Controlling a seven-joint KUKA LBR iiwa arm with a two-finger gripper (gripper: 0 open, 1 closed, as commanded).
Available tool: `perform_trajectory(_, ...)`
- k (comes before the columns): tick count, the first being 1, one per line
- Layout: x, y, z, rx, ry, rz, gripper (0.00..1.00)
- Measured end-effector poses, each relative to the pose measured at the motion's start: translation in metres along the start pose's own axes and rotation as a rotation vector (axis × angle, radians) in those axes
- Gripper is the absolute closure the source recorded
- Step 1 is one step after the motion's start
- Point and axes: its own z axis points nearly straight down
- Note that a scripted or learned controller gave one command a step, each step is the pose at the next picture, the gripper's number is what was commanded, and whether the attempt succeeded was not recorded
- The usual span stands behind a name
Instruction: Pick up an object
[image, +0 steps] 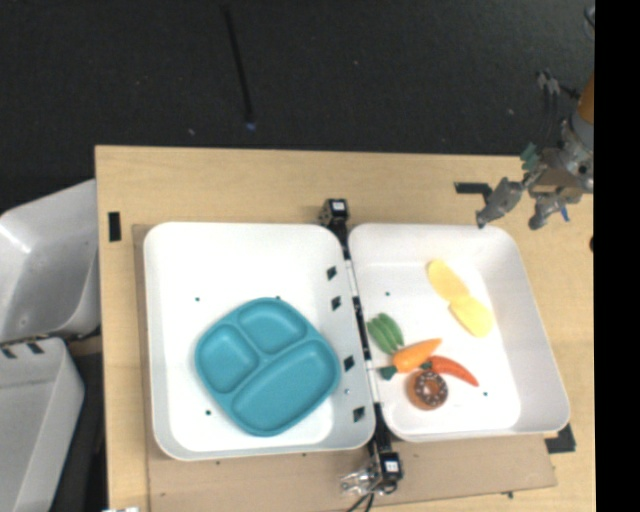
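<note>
Camera view: task objs sit in right bin (505, 300). Yellow piece (460, 297) lies upper-mid, tilted; green piece (385, 331) near the bin's left wall; orange carrot (416, 352) just beside it, w/ red pepper (455, 370) touching or nearly so at the carrot's right end. Round brown-red item (428, 389) just below those, too small to ID. Left bin (170, 300) holds a teal divided plate (265, 366), three compartments, nothing in them. End effector (520, 208) hangs over the worktop (250, 185) past the right bin's far-right corner, well apart from the objs; fingers spread, nothing betw. them. Arm enters at the right edge.
</note>
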Motion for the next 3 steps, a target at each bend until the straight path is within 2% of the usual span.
perform_trajectory(1,0.001,0.002,-0.008,-0.012,-0.003,-0.004,0.0)
perform_trajectory(2,0.0,0.011,0.051,-0.008,-0.003,-0.006,0.0)
perform_trajectory(3,-0.003,0.01,0.093,-0.008,-0.004,-0.003,0.0)
